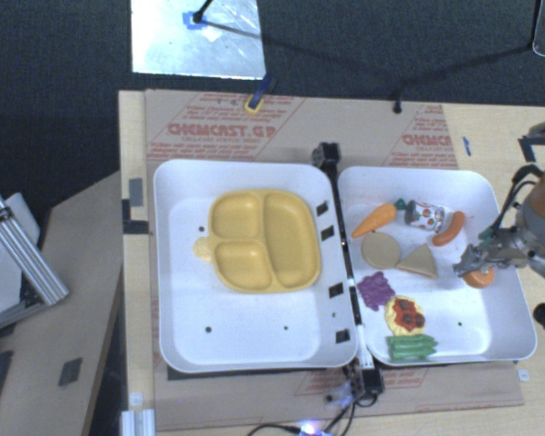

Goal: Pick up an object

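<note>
At the right edge of the frame, the claw [475, 263] sits low in the right bin [504, 334], over an orange piece [480, 279]; whether it pinches it I cannot tell. A carrot [374, 219], grapes [375, 290] and beans [411, 347] lie further left. A yellow tray [259, 241] fills the left bin [186, 334].

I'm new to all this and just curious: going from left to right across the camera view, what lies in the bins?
Yellow divided plate → purple grapes → round tan disc → tan wedge → orange sausage → the hand over an orange piece.
</note>
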Robot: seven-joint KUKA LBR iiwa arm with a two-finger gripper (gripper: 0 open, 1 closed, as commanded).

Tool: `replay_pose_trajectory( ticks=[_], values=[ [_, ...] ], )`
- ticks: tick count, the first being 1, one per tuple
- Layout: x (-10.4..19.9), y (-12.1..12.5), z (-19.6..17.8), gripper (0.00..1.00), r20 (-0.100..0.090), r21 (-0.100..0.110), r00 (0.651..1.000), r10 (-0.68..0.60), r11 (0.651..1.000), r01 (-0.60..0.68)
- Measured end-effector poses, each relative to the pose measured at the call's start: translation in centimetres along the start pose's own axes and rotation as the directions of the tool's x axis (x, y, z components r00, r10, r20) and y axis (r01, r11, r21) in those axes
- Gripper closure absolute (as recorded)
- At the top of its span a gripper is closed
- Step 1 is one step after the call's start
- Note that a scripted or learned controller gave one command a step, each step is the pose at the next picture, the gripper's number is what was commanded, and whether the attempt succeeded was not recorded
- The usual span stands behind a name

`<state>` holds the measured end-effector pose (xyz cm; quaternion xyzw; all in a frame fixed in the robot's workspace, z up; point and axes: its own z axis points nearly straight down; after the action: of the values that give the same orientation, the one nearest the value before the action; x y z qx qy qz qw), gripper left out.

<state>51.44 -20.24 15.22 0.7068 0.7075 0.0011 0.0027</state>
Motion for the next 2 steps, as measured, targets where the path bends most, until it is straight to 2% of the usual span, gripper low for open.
replay_pose_trajectory(
  ticks=[1,2],
  values=[
    [0.9,-0.1,-5.3,1.0,0.0,-0.001,1.0,-0.004,1.0,0.004],
    [0.9,0.0,-7.4,1.0,-0.001,0.001,1.0,-0.003,1.0,0.003]
  ],
)
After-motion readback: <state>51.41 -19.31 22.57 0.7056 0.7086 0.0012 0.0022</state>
